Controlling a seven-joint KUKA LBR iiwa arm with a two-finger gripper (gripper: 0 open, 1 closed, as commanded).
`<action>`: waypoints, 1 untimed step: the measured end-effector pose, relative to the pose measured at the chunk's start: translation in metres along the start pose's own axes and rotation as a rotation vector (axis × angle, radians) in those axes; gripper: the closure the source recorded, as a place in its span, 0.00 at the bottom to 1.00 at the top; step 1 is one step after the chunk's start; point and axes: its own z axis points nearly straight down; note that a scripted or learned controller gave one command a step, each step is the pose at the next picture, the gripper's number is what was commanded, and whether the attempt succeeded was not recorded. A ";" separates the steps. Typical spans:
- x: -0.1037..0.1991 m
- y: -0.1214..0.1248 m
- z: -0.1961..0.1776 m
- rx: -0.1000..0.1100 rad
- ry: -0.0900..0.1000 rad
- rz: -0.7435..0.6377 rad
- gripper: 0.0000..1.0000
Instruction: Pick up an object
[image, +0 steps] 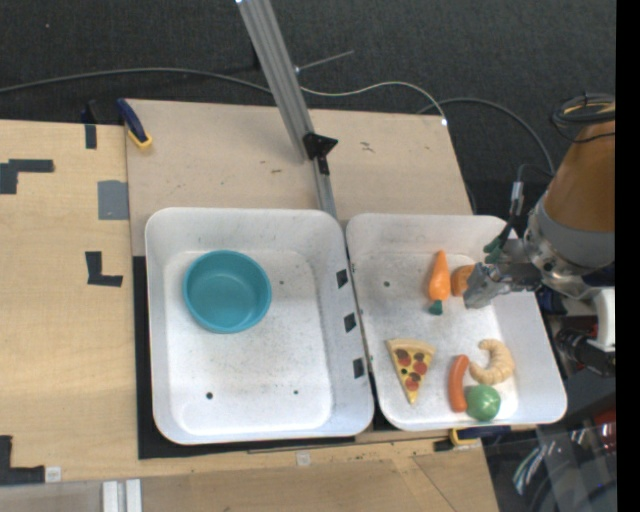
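Observation:
The right bin holds a toy carrot, an orange piece just right of it, a pizza slice, a red sausage, a tan croissant and a green ball. My gripper hangs low over the right part of this bin, right beside the orange piece and the carrot. The orange piece is partly hidden by the gripper. I see nothing lifted.
The left bin holds a teal bowl. A grey metal pole slants down to the gap between the bins. Cables run across the dark floor at the back. A blue-and-yellow clamp sits at the bench's back left.

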 end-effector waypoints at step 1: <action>0.055 -0.007 -0.003 -0.001 0.001 -0.002 1.00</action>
